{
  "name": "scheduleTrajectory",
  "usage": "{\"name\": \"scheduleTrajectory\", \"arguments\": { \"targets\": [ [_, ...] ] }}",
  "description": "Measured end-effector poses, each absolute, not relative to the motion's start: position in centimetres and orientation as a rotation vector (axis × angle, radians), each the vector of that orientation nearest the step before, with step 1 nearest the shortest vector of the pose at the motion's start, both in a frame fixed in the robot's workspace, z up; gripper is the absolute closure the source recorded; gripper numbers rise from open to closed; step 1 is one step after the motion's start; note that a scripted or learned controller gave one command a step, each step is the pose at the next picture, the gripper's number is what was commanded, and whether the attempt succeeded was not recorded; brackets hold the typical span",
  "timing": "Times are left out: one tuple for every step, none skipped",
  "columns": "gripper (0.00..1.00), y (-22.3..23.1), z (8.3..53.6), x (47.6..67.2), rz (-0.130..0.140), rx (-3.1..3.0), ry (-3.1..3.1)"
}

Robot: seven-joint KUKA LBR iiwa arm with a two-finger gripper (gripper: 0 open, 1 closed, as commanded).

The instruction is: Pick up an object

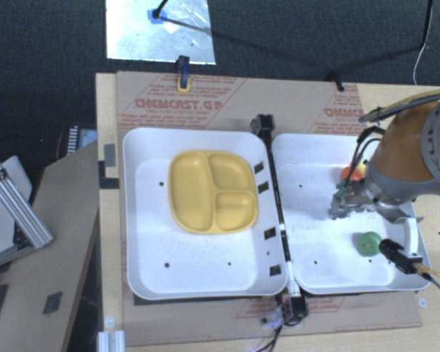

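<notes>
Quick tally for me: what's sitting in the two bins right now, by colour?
Yellow: 1, the divided tray in the left bin.
Green: 1, a small round object in the right bin.
Orange: 1, a small object partly hidden by the arm, right bin.
Total: 3.

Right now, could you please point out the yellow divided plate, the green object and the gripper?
yellow divided plate [211, 191]: camera view, centre ridge between its compartments.
green object [367, 243]: camera view, its top.
gripper [340, 205]: camera view, at its fingertips.
</notes>
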State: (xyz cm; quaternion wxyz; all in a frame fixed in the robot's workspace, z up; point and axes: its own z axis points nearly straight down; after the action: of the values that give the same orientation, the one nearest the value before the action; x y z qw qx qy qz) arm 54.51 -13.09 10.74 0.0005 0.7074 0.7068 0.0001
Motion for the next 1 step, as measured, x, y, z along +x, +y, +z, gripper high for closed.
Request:
{"name": "scheduleTrajectory", "arguments": {
  "targets": [
    [1.0,-12.8,15.45,53.88,0.004,2.216,2.221]
  ]
}}
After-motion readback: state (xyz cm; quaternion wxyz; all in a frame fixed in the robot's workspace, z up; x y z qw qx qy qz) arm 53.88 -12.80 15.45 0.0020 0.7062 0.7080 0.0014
